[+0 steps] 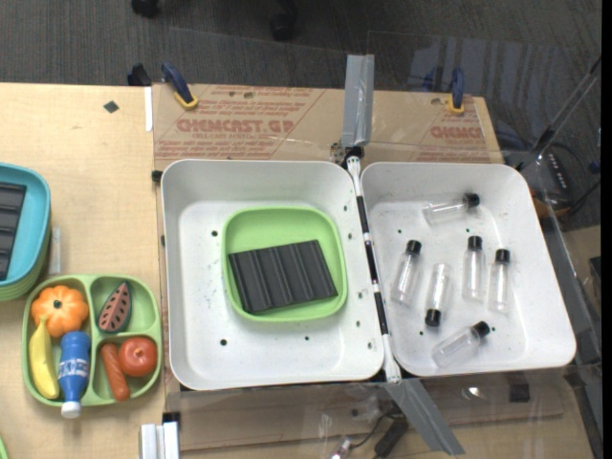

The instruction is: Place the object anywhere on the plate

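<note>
- While a dark ridged slab rests on the green plate in the left bin, six clear vials lie scattered in the right bin.
- Tool state: cannot tell.

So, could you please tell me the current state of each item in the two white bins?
Green plate: in the left bin, upright, holding a dark ridged slab.
Dark ridged slab: lying flat on the plate, slightly skewed.
Six clear vials with black caps: capped, lying scattered on their sides in the right bin, none on the plate.
</note>
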`<act>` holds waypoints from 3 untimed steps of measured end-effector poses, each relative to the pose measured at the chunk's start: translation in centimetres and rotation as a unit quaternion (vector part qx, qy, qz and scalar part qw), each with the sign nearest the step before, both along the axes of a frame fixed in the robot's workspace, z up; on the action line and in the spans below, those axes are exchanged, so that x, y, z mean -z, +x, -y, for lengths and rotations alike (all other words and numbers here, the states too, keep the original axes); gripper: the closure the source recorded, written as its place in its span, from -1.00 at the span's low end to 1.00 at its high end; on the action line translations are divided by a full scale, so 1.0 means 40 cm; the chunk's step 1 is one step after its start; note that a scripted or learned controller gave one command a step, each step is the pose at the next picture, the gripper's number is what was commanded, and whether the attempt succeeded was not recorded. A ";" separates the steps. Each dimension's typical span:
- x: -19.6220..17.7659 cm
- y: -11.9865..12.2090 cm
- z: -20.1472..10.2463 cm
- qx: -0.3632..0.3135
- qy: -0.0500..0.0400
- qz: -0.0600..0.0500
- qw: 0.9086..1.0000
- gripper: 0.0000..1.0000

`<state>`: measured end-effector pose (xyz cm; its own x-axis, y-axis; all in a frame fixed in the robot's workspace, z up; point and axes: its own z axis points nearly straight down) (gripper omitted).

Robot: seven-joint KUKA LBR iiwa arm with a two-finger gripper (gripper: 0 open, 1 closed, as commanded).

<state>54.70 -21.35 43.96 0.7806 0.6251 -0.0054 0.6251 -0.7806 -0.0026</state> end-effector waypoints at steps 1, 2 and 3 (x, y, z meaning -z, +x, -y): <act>0.000 0.000 0.000 0.000 0.000 0.000 1.000 -1.00; 0.000 0.000 0.000 0.000 0.000 0.000 1.000 -1.00; 0.000 0.000 0.000 0.000 0.000 0.000 1.000 -1.00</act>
